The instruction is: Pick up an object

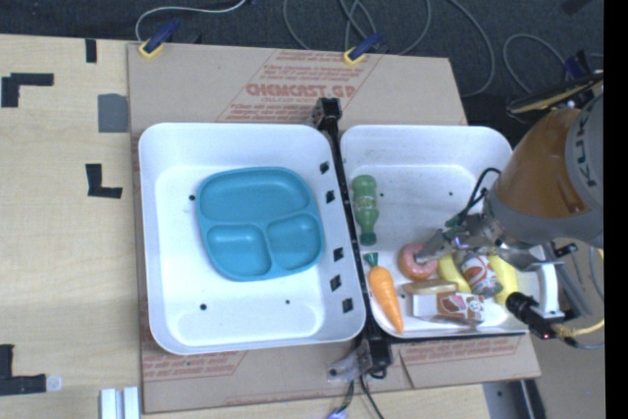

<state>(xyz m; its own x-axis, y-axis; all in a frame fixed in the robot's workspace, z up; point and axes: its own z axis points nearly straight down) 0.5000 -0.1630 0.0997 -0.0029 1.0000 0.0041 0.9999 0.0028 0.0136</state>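
Presumably a clean descent is needed onto one item of the crowded heap in the right bin (432, 144), where the gripper (461, 245) is poised beside the pink doughnut (420, 261); its grasp cannot be told.

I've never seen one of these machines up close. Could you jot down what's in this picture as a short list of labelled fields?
left bin: holds a blue divided plate
right bin: holds toy foods crowded at its near end
green bottle: beside the divider between the bins
carrot: near the front corner by the divider
pink donut: in the pile, next to the claw
arm: reaches in from the right
claw: low over the food pile
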